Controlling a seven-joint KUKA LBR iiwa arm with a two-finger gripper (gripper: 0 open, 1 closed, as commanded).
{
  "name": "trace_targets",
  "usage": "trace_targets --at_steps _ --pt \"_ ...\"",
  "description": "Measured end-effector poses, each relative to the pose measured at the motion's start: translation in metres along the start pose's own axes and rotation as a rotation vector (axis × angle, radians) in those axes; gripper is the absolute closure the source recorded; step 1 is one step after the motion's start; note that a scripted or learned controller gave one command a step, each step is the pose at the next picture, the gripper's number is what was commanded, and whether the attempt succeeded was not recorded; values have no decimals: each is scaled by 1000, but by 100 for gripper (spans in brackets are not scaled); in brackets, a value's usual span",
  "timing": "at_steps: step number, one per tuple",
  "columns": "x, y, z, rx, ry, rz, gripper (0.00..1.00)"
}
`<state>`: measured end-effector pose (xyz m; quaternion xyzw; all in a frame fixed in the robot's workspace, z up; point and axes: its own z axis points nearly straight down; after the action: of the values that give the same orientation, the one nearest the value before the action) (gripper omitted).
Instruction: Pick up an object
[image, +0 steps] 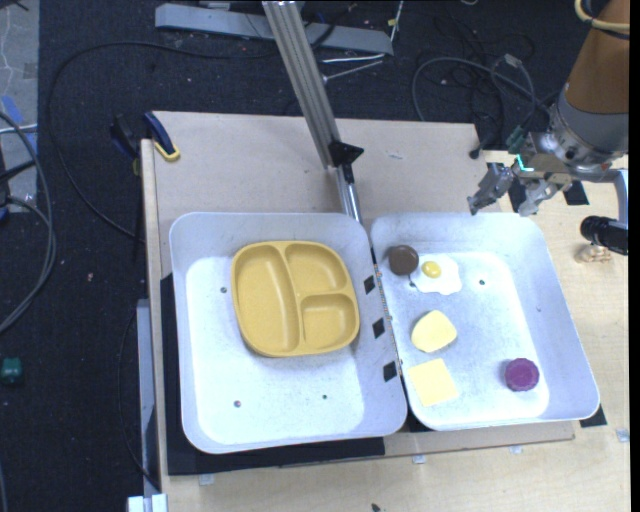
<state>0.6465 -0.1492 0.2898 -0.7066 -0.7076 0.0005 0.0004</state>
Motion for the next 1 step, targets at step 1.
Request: trace_targets --at_steps 1 --pt "0 0 -1 -2 0 0 0"
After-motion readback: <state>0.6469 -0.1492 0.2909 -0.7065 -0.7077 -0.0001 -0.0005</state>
